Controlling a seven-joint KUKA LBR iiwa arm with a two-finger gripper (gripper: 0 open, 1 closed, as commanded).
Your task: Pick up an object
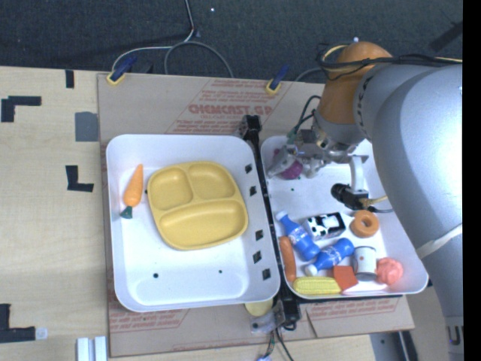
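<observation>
Purple object [291, 169] beneath end effector [302, 158]

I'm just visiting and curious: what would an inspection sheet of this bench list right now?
Surface: two white bins, left bin, right bin, on a cardboard sheet.
Job's things: right bin holds a donut, corn cob, blue bottles, purple piece.
Clutter: yellow divided tray and carrot in left bin.
Grippers: gripper over the right bin's far end.
Cables: black cable behind the bench.
Surroundings: dark carpet.
</observation>
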